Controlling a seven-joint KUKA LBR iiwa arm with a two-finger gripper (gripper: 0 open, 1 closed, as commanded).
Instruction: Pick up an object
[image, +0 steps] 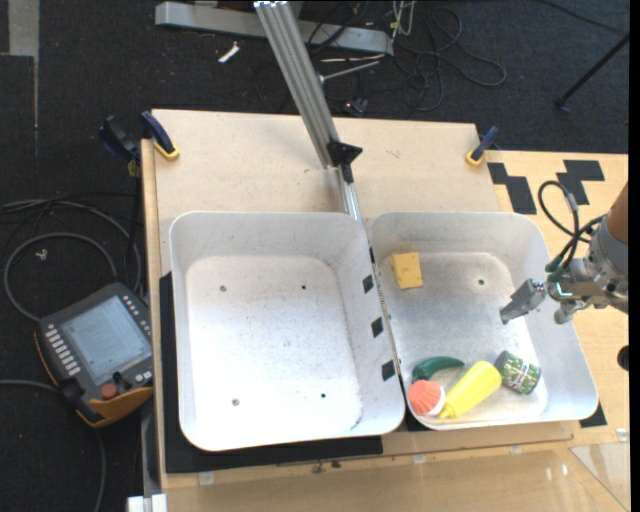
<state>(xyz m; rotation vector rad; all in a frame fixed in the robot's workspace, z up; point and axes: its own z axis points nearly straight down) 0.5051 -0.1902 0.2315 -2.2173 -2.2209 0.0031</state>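
The right bin (455, 232) holds a yellow sponge-like block (406, 270) near its back left. Along its front lie a yellow bottle-shaped object (472, 388), a green curved piece (437, 366), a red-orange round object (426, 398) and a small green patterned can (519, 373). My gripper (545, 299) hangs over the right side of this bin, above and to the right of the front objects. Its two fingers stand spread apart, with nothing between them.
The left bin (200, 240) stands beside the right one, with a ridge between them. A slanted metal pole (310, 90) rises from behind the bins. A teach pendant (95, 345) lies on the floor at the left. Cables run at the right bench edge.
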